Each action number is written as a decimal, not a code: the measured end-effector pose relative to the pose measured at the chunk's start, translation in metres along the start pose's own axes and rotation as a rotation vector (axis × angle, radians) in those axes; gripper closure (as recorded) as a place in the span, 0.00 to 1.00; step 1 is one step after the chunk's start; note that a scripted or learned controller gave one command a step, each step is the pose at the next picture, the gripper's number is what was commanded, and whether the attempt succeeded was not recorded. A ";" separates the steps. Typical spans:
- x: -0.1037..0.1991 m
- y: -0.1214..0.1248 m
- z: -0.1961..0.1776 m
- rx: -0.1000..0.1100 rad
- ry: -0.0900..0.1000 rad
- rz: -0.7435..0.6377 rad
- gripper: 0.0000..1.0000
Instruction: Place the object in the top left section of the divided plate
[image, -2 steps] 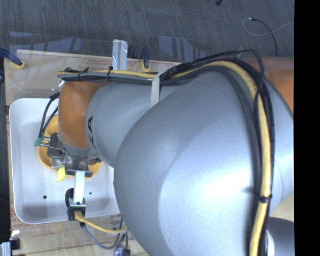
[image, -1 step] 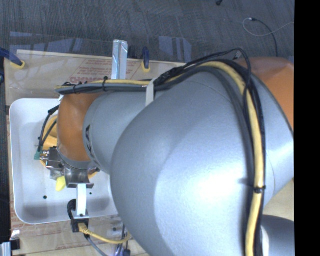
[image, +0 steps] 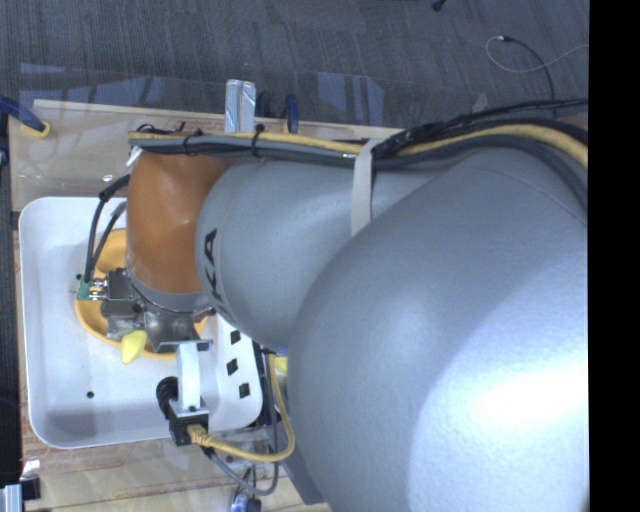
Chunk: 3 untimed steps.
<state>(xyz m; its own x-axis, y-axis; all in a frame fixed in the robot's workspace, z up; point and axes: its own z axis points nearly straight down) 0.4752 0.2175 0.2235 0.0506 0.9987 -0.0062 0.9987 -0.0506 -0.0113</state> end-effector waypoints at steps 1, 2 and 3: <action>0.000 -0.001 0.086 0.003 0.000 -0.374 1.00; -0.054 0.003 -0.081 -0.013 0.004 -0.478 1.00; -0.007 0.001 0.094 -0.006 0.002 -0.610 1.00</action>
<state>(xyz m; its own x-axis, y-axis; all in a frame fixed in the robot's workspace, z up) 0.4745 0.2099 0.1300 -0.5307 0.8475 0.0017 0.8475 0.5307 -0.0067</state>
